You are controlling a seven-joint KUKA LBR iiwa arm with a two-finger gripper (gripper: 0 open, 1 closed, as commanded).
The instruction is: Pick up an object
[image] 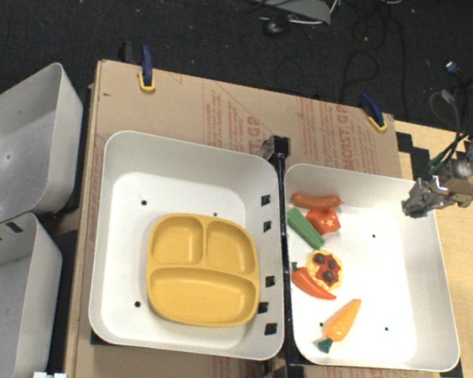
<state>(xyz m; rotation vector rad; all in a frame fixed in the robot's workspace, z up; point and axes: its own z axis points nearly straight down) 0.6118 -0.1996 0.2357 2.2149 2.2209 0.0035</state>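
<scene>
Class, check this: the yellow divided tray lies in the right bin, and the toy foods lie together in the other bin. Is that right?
Not quite. The camera view shows the yellow divided tray in the left bin, not the right. The toy foods lie together in the other bin, the right one.

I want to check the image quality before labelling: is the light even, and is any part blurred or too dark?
Camera view: light is soft and even over both bins, with faint shadows; the yellow tray and the toy foods are sharp; the claw at the right bin's far corner is small and slightly soft; the floor beyond the bench is dark.
</scene>
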